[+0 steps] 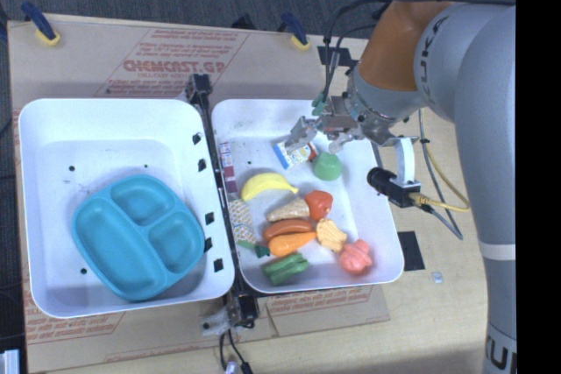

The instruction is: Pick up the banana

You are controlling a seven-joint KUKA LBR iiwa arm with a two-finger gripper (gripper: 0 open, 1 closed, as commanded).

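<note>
The yellow banana (267, 185) lies in the right bin (263, 114), near its left wall at mid-depth. My gripper (323, 136) hangs over the back right part of that bin, up and to the right of the banana and apart from it. Its fingers stand open with nothing between them. Just below the gripper are a small blue and white carton (293, 154) and a green ball (328, 166).
Toy food crowds the front of the right bin: a red pepper (319, 203), a sausage (287, 229), a carrot (293, 243), a green vegetable (286, 268) and a pink piece (356, 257). A blue divided plate (138, 235) lies in the left bin (44, 144).
</note>
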